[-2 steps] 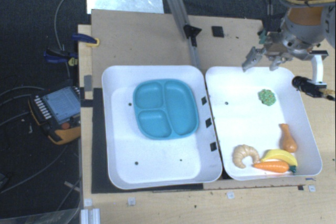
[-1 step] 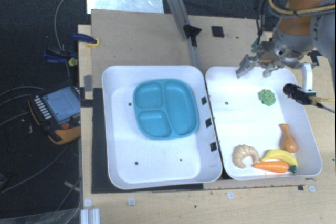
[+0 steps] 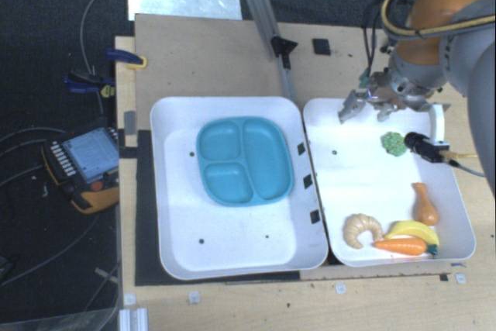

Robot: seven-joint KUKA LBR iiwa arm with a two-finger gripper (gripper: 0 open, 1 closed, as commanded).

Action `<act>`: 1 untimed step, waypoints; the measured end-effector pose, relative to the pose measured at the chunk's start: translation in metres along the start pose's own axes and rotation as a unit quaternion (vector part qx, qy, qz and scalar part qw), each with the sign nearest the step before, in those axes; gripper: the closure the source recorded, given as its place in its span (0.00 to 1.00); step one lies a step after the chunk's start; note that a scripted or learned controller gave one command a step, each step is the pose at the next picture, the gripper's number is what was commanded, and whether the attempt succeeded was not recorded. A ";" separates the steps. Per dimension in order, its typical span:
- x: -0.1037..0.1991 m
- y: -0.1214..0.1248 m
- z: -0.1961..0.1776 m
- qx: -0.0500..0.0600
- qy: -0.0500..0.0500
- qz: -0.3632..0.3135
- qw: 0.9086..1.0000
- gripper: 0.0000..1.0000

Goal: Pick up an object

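The gripper (image 3: 364,106) hangs over the far edge of the right bin (image 3: 341,190), its two fingers spread wide with nothing between them. The nearest thing for it is the broccoli (image 3: 394,143), a small round piece that lies just beside it, toward the near side and a little to the arm's side, so it has no long axis to line up with. The croissant (image 3: 362,229), banana (image 3: 413,229), carrot (image 3: 401,247) and the drumstick (image 3: 424,205) lie well apart from the gripper, in the near corner of the same bin.

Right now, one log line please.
arm: over right bin | fingers: open, holding nothing | broccoli: in bin, apart | tray: left bin
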State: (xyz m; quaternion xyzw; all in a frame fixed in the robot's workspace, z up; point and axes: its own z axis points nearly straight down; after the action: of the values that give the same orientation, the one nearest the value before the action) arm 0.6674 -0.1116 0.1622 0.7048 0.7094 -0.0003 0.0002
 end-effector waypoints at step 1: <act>0.006 -0.005 0.059 0.000 0.000 0.000 1.000 0.00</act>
State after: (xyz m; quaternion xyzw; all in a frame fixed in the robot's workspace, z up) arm 0.6619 -0.1057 0.1037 0.7047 0.7095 -0.0005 -0.0003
